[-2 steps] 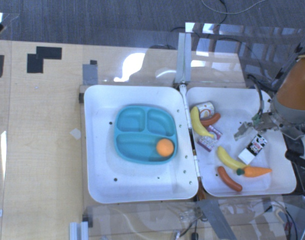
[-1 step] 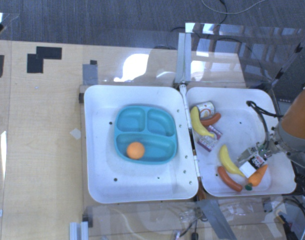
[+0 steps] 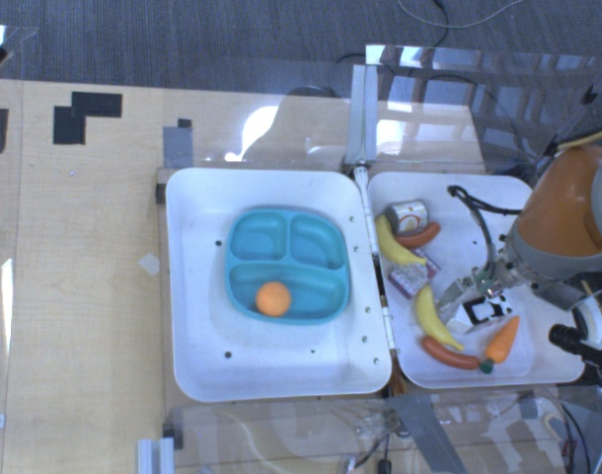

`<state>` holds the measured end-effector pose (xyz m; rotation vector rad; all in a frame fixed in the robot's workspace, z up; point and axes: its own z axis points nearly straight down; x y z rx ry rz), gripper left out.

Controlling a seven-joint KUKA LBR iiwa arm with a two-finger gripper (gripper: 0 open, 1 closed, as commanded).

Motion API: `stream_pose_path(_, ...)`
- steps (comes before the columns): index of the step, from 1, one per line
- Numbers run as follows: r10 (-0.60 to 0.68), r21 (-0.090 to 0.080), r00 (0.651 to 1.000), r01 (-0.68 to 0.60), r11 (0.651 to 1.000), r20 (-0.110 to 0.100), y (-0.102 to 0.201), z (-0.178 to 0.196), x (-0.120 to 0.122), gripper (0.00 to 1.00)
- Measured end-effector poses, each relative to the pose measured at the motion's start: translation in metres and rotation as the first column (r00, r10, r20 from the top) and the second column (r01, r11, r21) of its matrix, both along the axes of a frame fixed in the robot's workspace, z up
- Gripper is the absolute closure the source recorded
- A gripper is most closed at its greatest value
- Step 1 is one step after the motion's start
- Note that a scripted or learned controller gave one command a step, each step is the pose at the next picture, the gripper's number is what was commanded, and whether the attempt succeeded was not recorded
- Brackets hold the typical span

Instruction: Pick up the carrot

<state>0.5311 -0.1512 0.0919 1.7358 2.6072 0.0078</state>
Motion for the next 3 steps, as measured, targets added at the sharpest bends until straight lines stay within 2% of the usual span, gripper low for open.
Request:
stream_pose_path(1, 0.316, -0.007, 0.949, -0.316, 0.949, 0.006, -0.053, -0.001, -0.038, 0.0)
stream_pose_path(2, 0.47, -0.015, 0.883, -0.47, 0.883, 0.004, -0.021, -0.001, -0.038, 0.0)
stream_pose_path(3, 0.662, -0.016, 0.749, -0.662, 0.749, 0.003, -0.022, -0.001, -0.037, 0.0)
